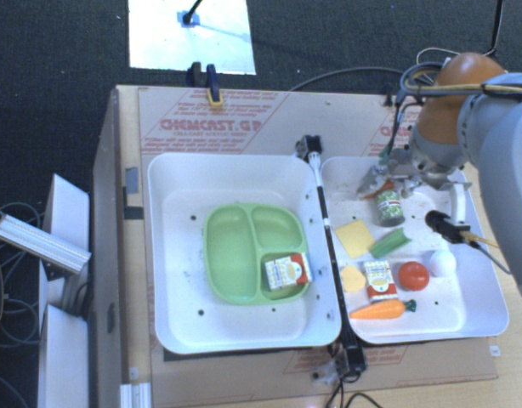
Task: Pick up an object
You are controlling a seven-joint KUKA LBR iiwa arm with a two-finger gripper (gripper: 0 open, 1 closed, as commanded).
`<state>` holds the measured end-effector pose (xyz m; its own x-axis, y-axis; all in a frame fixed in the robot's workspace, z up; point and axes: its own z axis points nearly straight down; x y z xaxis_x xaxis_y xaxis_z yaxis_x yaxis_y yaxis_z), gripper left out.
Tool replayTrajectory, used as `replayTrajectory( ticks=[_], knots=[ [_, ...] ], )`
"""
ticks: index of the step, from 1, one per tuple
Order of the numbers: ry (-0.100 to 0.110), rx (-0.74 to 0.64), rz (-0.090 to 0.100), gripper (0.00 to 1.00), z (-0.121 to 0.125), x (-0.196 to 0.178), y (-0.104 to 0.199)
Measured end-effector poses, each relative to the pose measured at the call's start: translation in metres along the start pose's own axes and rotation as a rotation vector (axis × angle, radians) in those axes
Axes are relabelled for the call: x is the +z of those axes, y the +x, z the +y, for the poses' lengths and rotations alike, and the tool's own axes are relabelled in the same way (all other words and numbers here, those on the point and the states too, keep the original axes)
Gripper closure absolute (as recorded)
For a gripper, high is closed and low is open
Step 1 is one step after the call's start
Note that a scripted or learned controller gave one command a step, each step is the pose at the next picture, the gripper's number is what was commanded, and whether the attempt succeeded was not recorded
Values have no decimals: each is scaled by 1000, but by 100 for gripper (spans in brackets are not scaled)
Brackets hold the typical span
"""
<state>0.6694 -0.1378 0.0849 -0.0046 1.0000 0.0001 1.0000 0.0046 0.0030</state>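
Jar (388, 208) lies near the right bin's (490, 313) far edge under the pincer (382, 182); its state unclear.

Right bin (486, 313) crowded; open floor around green plate (244, 253)

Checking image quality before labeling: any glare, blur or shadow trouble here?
Camera view: even lighting, soft shadows; glare washes out the white sheet on the floor; the end effector is slightly soft among clutter; the carrot and tomato stay crisp.

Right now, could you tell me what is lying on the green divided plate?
A small red-and-white carton lies in the green divided plate's near right compartment. Whatever is beneath the carton is covered.
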Motion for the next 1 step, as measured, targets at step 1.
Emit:
replayTrajectory(
  ticks=[1],
  knots=[
    [1,-3,-2,100,0,-10,-1]
  ],
)
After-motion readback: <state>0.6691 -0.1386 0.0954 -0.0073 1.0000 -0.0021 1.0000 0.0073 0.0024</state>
